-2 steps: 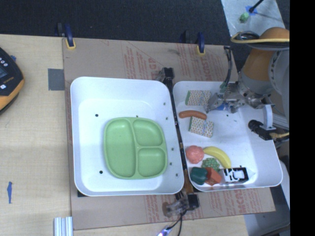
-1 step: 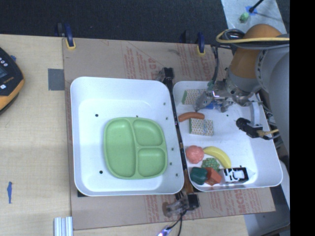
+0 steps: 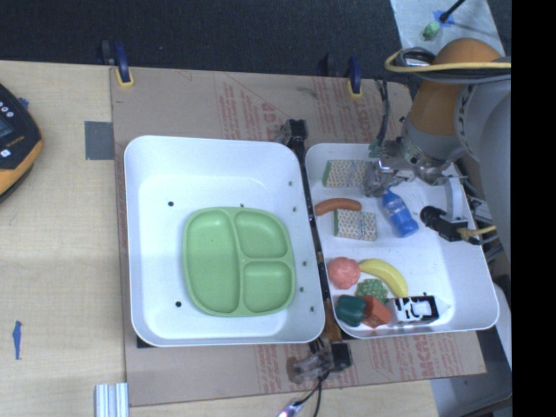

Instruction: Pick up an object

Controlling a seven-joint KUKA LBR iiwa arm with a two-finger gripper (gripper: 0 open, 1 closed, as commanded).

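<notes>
Blue bottle (image 3: 399,213) lies in the right bin (image 3: 473,307), just below and right of the claw (image 3: 380,179), its long axis slanting down-right, sponge (image 3: 346,173) just left of the claw; claw opening can't be told from this view.

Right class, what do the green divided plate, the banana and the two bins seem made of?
Green divided plate: likely matte moulded plastic, with its even colour and soft rounded compartments.
Banana: probably toy plastic, uniformly yellow.
Left bin and right bin: apparently smooth white plastic, with rounded corners.
</notes>
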